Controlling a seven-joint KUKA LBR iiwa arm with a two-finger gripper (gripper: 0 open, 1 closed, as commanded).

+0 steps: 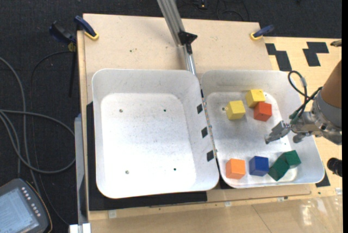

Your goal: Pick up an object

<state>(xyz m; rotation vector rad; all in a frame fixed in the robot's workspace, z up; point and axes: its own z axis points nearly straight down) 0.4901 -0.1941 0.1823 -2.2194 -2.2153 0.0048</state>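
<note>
you look down on a tan bench bearing two shallow white bins side by side, the left bin bare-floored and the right bin holding all the blocks. the grey arm enters from the right edge, and its claw hangs over the right bin's floor, between the upper and lower groups of blocks; you can make out a pale fingertip pointing left, but whether the claw is released or clenched cannot be told, and you see no block between its fingers. in the lower group, a green block lies nearest the right wall, with a blue block just beside it and an orange block further left. in the upper group, a red block touches a yellow block above it, and a second yellow block sits just to their left. blue and yellow clamps grip the bench's far corners.
</note>
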